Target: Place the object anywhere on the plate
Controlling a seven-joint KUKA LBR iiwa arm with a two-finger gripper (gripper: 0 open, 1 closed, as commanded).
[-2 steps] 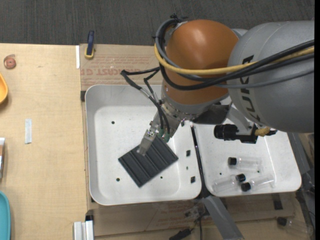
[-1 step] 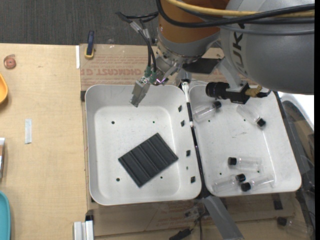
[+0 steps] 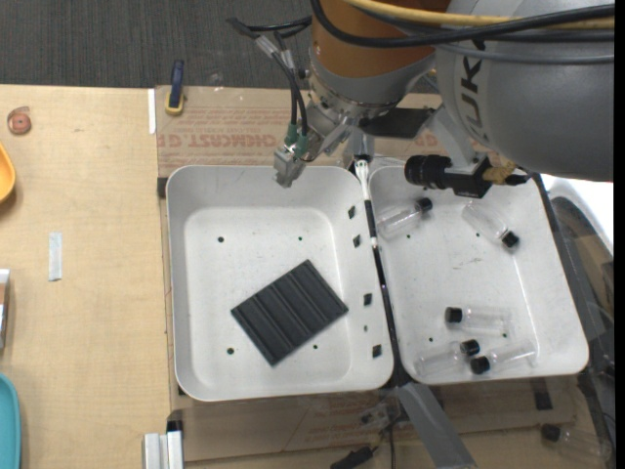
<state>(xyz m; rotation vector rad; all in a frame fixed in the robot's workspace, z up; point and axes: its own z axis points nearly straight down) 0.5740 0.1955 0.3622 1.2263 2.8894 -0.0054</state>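
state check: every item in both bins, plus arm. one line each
dark ridged plate: flat on the left bin floor, turned at an angle, nothing on it
left bin: holds the plate
clear vials with black caps: lying on their sides, scattered in the right bin
right bin: holds the vials
arm: over the bins' far edge, above the seam between them

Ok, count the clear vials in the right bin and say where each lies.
5, maybe more hidden under the arm. One vial lies top left, one top right, one mid-right, and two along the bottom edge of the right bin.
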